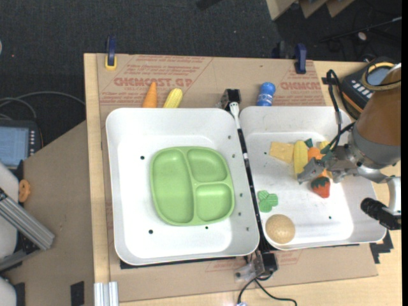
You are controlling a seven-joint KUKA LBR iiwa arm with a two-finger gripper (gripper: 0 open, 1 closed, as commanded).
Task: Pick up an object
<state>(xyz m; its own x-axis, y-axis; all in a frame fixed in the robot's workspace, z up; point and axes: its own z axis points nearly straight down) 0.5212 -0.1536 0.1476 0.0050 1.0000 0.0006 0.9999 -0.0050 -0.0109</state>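
The surface (191, 75) is brown cardboard, clamped at its far edge, with dark carpet (127, 11) beyond. On the left, cables and a metal rail lie off the surface. The left bin (127, 139) holds a green tray (191, 185). Behind the bins lie a carrot (150, 95), a corn cob (173, 97) and a blue bottle (266, 94). The right bin (287, 116) holds a cheese wedge (279, 151), a banana (299, 157), a strawberry (321, 186), a green piece (268, 201) and a bun (280, 228). The arm (379, 123) reaches in from the right, low over the bin; its tool (313, 171) sits among the banana and strawberry. Whether its fingers are apart or together, I cannot tell.
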